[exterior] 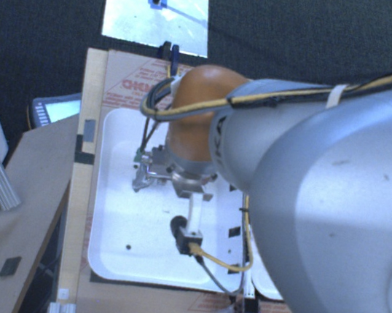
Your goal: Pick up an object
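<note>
My gripper (151, 172) hangs low over the upper middle of the left white bin (112, 198), below the orange wrist band (195, 115). Its metal end points toward the bin's left side. The arm's grey body hides the area beneath and to the right of the gripper. A tiny dark speck (128, 246) lies on the bin floor near the front, well apart from the gripper. A small black piece (234, 232) shows at the bin's right side, close against the arm. I see nothing held at the gripper.
The big grey arm link (328, 210) covers the right bin and most of the right half of the view. A cardboard sheet (130, 83) lies under the bins. A wooden bench edge (43, 187) runs to the left.
</note>
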Available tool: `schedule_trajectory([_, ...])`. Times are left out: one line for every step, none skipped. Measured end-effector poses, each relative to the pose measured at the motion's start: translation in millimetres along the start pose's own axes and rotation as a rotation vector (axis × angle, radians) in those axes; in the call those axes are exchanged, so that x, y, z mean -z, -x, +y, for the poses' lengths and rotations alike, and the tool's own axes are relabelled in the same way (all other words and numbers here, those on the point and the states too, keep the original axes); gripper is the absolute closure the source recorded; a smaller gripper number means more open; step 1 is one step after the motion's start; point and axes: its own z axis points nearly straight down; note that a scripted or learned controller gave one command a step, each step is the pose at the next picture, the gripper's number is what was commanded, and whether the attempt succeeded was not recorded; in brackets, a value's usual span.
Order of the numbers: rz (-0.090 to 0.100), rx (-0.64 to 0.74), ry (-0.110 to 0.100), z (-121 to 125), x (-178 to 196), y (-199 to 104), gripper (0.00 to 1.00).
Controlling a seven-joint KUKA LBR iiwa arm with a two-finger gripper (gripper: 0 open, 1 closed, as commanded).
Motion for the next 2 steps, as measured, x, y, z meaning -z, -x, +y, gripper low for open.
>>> schedule_trajectory([0.005,0.004,0.019,53.3,82.7,-20.3,0.0])
schedule_trajectory([0.005,-0.004,0.03,105.2,219.0,26.3,0.0])
